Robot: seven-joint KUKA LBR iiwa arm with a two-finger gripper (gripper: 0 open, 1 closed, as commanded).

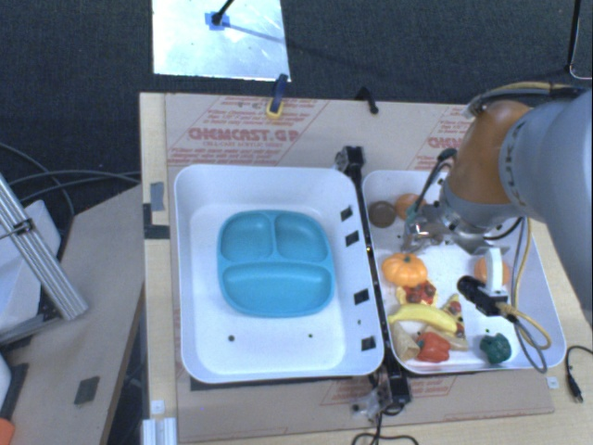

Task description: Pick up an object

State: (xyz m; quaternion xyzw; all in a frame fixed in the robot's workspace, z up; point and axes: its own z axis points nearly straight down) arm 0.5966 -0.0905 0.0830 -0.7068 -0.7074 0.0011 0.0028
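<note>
Cardboard-covered worktop (241,128), two white bins, blue divided plate (275,262) in the left one. Hovering low over right bin (542,327): jaws (414,233), state impossible to tell, just above small orange pumpkin (405,270). Probably the approach step; next, a straight drop. Tight by the divider wall, open room rightward.

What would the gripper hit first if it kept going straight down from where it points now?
Most likely the small orange pumpkin, sitting just below the gripper in the right bin; height above it is unclear.
</note>
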